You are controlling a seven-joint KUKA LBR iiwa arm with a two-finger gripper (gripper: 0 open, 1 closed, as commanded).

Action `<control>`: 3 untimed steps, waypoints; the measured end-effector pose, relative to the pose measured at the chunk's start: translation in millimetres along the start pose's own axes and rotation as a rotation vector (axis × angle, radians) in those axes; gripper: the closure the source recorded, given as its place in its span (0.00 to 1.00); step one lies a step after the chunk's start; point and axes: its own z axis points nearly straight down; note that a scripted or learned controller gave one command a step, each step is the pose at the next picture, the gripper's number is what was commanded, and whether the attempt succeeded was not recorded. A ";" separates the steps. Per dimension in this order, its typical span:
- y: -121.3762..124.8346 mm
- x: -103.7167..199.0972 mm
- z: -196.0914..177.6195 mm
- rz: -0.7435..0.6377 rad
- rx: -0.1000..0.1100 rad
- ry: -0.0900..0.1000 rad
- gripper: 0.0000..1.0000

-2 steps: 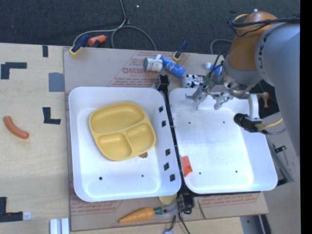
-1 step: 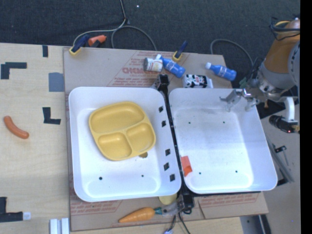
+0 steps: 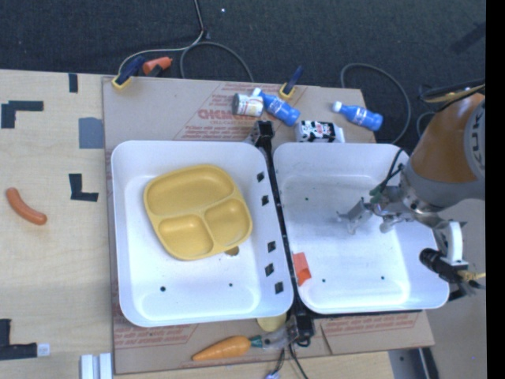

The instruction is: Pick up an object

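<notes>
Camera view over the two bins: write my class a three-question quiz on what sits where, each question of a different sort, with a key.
1. True or false: the yellow plate lies in the left bin.
2. Which bin does the gripper hover over? A left, B right.
3. Fill in: the carrot lies on the ____ below the bins.

Key: 1 true; 2 B, the right bin; 3 cardboard.

Dark grey carpet floor (image 3: 331,22) across top of frame, black cables (image 3: 207,38) trailing over it. Pale wood counter (image 3: 47,275) fills left and lower frame, marked with dark tape pieces (image 3: 91,131) at upper left. Brown cardboard sheet (image 3: 197,109) with red print lies on it, centre frame. Light even, soft shadows.
</notes>
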 end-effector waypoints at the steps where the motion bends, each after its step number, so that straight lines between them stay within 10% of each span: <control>1: 84.9 65.9 29.1 -0.011 -0.013 -0.004 0.00; 3: 133.8 75.9 53.4 -0.003 -0.010 -0.005 0.00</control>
